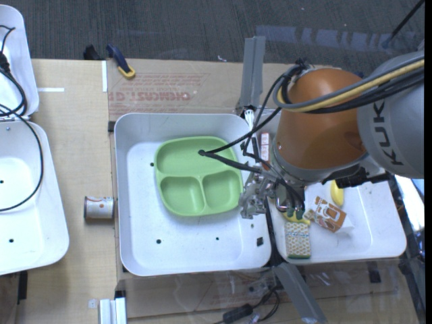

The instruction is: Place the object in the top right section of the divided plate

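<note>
Beside green plate (197,177), gripper (252,201), object unclear

A green three-section plastic plate (197,176) is lying in the left white bin (135,248); a small snack packet (328,216) is sitting at its three o'clock, in the right bin (378,241).

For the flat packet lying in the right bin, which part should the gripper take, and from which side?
Probably the long edges of the packet, with the gripper coming straight down. It lies flat and narrow in the right bin, its long axis running up and down the view, so the fingers would close across its narrow width.
</note>
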Controlling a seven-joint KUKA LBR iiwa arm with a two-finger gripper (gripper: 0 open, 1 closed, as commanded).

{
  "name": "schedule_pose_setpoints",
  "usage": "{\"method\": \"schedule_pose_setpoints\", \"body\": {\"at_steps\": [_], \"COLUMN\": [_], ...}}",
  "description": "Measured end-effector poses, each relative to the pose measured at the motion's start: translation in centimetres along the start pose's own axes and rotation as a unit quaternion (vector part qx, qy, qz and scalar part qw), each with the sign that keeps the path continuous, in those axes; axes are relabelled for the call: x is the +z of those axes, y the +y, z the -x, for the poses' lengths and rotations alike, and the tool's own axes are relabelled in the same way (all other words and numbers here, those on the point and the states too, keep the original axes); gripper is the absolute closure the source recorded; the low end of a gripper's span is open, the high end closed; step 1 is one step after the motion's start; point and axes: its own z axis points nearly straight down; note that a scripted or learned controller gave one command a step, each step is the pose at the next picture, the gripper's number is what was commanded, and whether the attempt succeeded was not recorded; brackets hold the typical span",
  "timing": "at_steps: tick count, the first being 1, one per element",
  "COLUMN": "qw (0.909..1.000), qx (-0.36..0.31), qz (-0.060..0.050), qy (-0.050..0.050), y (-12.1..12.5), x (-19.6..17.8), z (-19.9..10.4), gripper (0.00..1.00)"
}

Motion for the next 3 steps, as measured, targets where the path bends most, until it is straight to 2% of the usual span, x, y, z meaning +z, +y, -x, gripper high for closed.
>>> {"method": "schedule_pose_setpoints", "body": {"at_steps": [1, 2, 3], "qw": [0.9974, 1.0000, 0.9899], "qx": [0.072, -0.008, 0.142], "qz": [0.000, 0.000, -0.001], "qy": [-0.001, 0.000, 0.000], "y": [-2.9, 7.0, 13.2], "x": [-3.9, -6.1, -2.5], "z": [0.2, 9.2, 9.8], "gripper": [1.00, 1.00, 1.00]}}
